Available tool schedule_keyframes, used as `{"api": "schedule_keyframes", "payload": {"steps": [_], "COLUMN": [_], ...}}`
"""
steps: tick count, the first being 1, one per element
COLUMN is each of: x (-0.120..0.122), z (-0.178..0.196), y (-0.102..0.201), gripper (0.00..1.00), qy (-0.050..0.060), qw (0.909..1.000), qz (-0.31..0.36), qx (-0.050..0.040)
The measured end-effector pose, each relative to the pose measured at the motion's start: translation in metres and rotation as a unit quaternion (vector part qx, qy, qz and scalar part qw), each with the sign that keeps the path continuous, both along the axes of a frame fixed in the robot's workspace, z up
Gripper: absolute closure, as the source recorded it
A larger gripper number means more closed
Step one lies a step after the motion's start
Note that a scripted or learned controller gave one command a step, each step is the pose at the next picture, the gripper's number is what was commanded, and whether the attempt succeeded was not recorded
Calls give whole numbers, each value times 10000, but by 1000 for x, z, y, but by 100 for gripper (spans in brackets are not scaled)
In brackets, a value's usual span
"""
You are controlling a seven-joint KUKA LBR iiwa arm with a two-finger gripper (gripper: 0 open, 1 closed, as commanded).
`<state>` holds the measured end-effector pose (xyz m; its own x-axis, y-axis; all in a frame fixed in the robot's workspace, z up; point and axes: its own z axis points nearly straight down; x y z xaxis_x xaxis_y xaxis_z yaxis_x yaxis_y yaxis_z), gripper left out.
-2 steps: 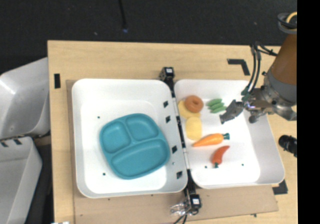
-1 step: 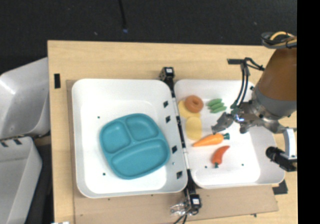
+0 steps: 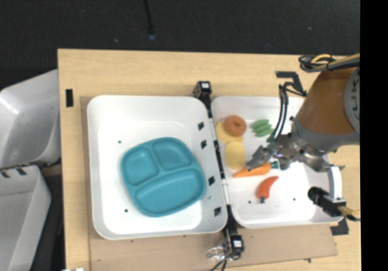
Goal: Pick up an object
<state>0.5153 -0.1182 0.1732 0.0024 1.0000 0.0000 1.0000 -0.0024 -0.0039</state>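
Hand [image 3: 262, 156]: low in the right bin [image 3: 291, 218], fingers pointing left; whether they are spread or closed cannot be told
Carrot [image 3: 253, 171]: just below the hand's tip, touching or nearly so
Yellow piece [image 3: 234, 152]: just left of the hand
Red pepper [image 3: 266, 187]: nearer, apart
Doughnut [image 3: 234, 125]: farther, left
Green pod [image 3: 261, 127]: farther
Blue plate [image 3: 162, 174]: left bin [image 3: 103, 160], well apart

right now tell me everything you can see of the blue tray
The blue tray is a rounded, plastic-looking plate with three compartments: two smaller ones at the far side, one large one nearer the camera. It lies flat, turned slightly askew, near the middle of the left bin. Nothing lies in it or touches it.
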Motion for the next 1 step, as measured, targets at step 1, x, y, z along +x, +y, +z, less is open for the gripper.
{"api": "schedule_keyframes", "payload": {"steps": [1], "x": [-7], "z": [-61], "y": [-3], "gripper": [0], "qy": [-1], "qw": [10000], "qz": [7], "qx": [-5]}}
